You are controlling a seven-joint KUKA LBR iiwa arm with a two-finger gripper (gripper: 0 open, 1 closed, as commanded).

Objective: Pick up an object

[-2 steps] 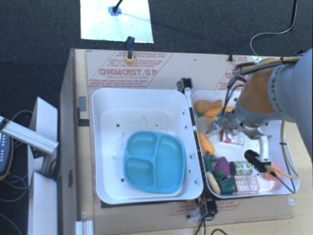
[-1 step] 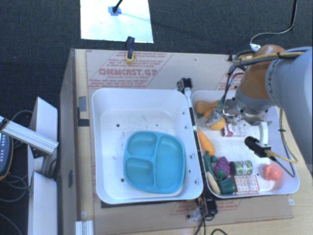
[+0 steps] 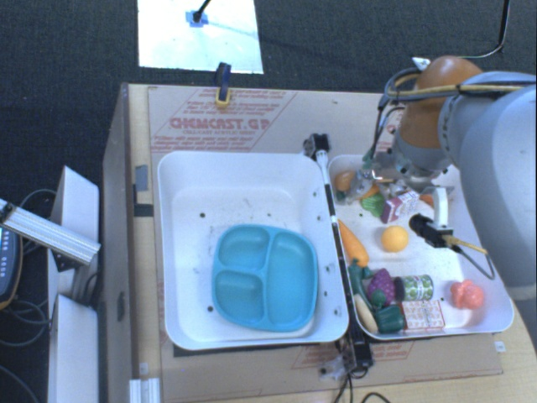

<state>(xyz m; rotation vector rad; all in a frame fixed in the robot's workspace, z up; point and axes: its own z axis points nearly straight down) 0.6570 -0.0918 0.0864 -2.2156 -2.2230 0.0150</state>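
My gripper (image 3: 375,180) is down in the far left part of the right bin (image 3: 495,317), below the orange-banded wrist. Right by it lie a green toy (image 3: 374,205), a small pink-and-white box (image 3: 399,206) and an orange piece (image 3: 344,181). I cannot see anything held in the gripper. Nearer the front of the same bin lie a yellow-orange ball (image 3: 394,239), a carrot (image 3: 353,243), purple grapes (image 3: 382,285), a small can (image 3: 416,288), a pink toy (image 3: 468,295) and a red-and-white carton (image 3: 423,315).
The left bin (image 3: 189,191) holds a blue divided plate (image 3: 266,277). A black-edged wall (image 3: 329,217) separates the two bins. The grey arm covers the bin's far right corner. Cardboard lies behind the bins.
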